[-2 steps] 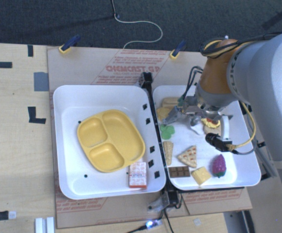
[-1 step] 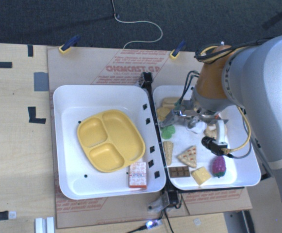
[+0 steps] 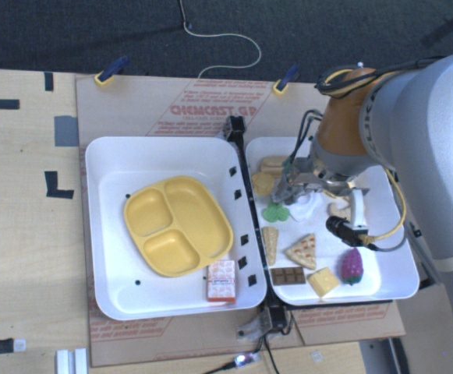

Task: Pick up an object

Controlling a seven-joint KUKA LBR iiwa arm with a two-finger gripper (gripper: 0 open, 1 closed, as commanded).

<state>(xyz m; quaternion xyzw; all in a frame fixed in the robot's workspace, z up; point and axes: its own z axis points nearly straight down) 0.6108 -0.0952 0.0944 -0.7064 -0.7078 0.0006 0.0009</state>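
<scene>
My gripper reaches down into the right bin at its upper left part, just above a green toy and something white. Around it lie toy foods: a tan bread piece, a narrow yellowish wedge, a pizza slice, a brown chocolate bar, a yellow cheese cube and a purple berry. The arm's wrist hides the fingertips and whatever lies under them.
The left bin holds a yellow divided plate and a small red-and-white box near its front edge. A black divider strip runs between the bins. The grey arm covers the right bin's far right side.
</scene>
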